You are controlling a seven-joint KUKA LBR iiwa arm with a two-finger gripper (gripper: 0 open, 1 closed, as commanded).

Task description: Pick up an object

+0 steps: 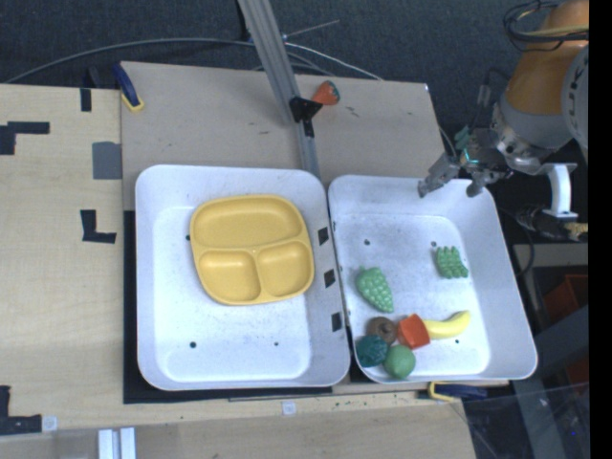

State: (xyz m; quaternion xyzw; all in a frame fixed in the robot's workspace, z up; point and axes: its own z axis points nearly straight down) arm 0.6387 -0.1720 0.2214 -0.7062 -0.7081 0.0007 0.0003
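We see the tool (449, 182) poised over the far rim of the right bin (507, 285), toward its far right corner, with its two grey fingers (428, 185) spread apart and nothing between them. The arm (540, 94) reaches in from the right, its orange band showing at the top right.

The things to pick all lie nearer to us than the tool, inside the right bin. Closest to the tool is a small green studded block (449, 262), near the bin's right side and well apart from the fingers. Left of it, toward the bin's middle, lies a bunch of green grapes (375, 289). In the near part of the bin we find a tight cluster: a brown ring-shaped piece (382, 329), an orange-red block (414, 332) just beside it, a yellow banana (448, 325) touching the block's right side, a dark teal round piece (372, 352) and a green round fruit (400, 361) at the near edge.

The left bin (158, 285) holds a yellow divided plate (252, 249) with three compartments, lying toward the bin's far half.

On the worktop (191, 113) beyond the bins, a grey pole (271, 46) slants up from a black clamp, with a small orange-and-green object (326, 92) just beside it.
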